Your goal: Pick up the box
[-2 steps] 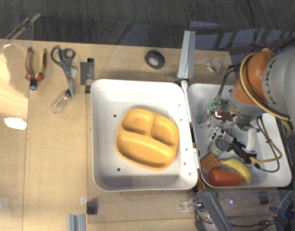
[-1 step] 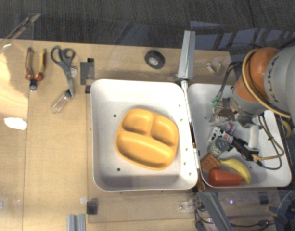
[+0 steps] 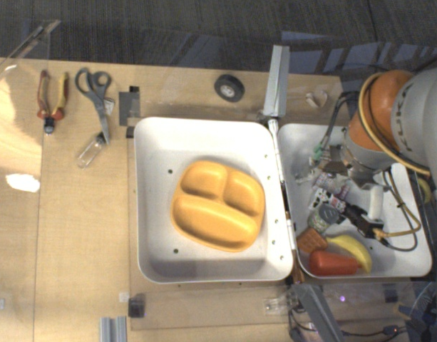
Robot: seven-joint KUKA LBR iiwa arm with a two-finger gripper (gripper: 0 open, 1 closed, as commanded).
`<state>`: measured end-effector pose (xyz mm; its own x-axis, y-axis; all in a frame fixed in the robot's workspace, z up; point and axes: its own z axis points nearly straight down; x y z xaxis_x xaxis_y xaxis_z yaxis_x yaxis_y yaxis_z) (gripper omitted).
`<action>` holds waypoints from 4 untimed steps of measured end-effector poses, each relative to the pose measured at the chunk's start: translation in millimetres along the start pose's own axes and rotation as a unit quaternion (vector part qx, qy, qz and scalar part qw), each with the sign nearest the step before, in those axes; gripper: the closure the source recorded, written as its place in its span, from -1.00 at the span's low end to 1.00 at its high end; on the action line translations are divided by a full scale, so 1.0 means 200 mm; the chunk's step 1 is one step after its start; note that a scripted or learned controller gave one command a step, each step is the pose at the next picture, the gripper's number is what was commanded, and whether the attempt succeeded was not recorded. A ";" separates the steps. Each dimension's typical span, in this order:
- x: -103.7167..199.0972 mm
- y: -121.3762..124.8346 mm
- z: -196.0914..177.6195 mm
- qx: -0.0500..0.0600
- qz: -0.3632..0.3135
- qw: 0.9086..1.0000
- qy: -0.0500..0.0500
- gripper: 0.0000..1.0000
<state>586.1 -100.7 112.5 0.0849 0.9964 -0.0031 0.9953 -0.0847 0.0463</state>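
The arm (image 3: 410,112) is reaching into the right bin (image 3: 418,266), and its end effector (image 3: 331,198) is hanging low over that bin's left part; whether it is spread or pressed together cannot be told. Just below the end effector, a small brown box (image 3: 311,241) is lying near the bin's front left corner, touching a red item (image 3: 334,263). A banana (image 3: 353,249) is lying right of the box, against the red item. In the left bin (image 3: 150,262), a large yellow lump (image 3: 218,204) is sitting at the middle. On the worktop (image 3: 61,262), left of the bins, scissors (image 3: 97,98) and pliers (image 3: 50,100) are lying.
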 end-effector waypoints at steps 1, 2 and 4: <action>-0.07 0.29 0.08 0.009 -0.100 0.995 0.001 -1.00; -0.07 0.31 0.01 0.002 -0.102 0.995 -0.003 1.00; 0.19 0.43 -0.77 0.018 -0.201 0.979 0.005 -1.00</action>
<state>667.0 -69.1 271.1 -0.3136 0.9495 -0.0033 0.9495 0.3136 0.0072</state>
